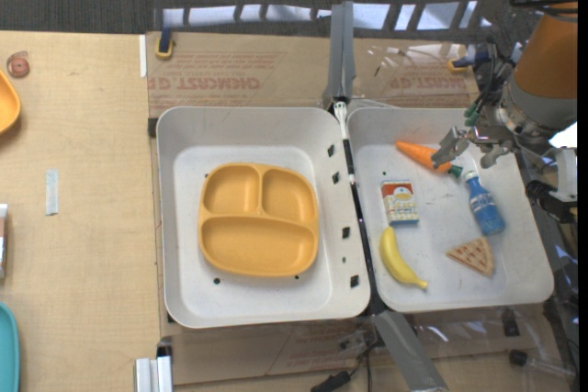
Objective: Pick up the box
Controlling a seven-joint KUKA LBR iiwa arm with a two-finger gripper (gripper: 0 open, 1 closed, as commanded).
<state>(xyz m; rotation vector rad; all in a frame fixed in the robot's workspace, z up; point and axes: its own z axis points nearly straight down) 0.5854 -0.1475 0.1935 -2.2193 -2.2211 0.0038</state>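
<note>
White-and-red box [401,202] untouched in right bin [514,289], approach step pending; end effector [457,149] near carrot [418,153], grip state unclear, needing descent over box.

1. Gripper [457,149]: bare grey metal with a dull sheen.
2. Carrot [418,152], touching the fingers: matt orange, smooth.
3. Bottle [482,206], just below the fingers: glossy blue plastic.
4. Box [400,202], near the fingers: printed card, slightly shiny.
5. Banana [400,258]: smooth, satin yellow.
6. Divided plate [260,220], well apart: matt orange-yellow plastic.
7. Bins [184,225]: smooth white plastic.
</note>
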